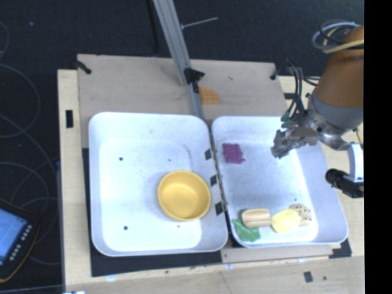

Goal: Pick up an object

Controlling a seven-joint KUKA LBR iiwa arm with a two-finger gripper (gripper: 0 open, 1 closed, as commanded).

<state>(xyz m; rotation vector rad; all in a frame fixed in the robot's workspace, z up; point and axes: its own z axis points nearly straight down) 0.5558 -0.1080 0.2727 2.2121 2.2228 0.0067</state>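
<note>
My gripper (280, 150) hangs over the upper right part of the right bin (318, 182), with nothing seen between its fingers. A purple object (233, 152) lies in that bin to the gripper's left. Along the bin's near edge lie a tan cylinder (255, 217), a yellow lemon-like object (285, 221), a speckled beige object (301, 212) and a green piece (245, 230). A yellow bowl (184, 195) sits in the left bin (116, 164).
A grey metal post (174, 38) slants up from the join between the bins. An orange patch (208, 95) lies on the bench behind them. A tablet (12, 237) sits at the lower left, off the bench.
</note>
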